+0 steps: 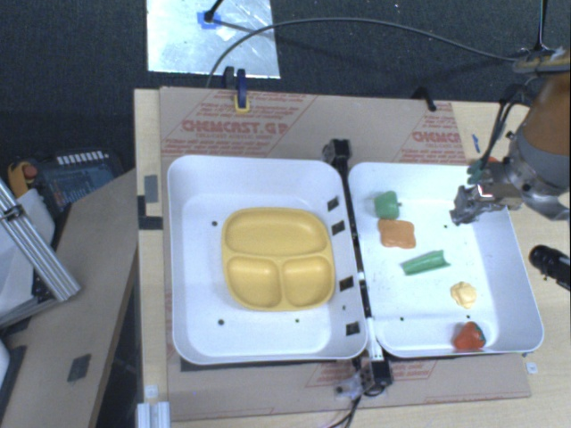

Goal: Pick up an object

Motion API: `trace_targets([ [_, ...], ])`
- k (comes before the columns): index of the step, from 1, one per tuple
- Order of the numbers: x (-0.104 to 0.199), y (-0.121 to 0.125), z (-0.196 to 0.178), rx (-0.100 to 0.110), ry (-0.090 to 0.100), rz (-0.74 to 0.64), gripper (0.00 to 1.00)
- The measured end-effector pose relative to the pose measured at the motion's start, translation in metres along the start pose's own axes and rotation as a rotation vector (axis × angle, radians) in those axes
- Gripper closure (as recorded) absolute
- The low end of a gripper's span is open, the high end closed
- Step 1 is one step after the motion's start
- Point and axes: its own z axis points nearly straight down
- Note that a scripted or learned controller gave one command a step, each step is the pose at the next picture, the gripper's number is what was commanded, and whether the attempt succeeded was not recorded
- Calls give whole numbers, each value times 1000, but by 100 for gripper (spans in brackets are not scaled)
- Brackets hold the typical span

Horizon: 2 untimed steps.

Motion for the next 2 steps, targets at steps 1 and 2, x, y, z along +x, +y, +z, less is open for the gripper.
trace_targets([
  [1,62,5,14,5,3,-6,100],
  [2,122,2,29,6,4,-6,100],
])
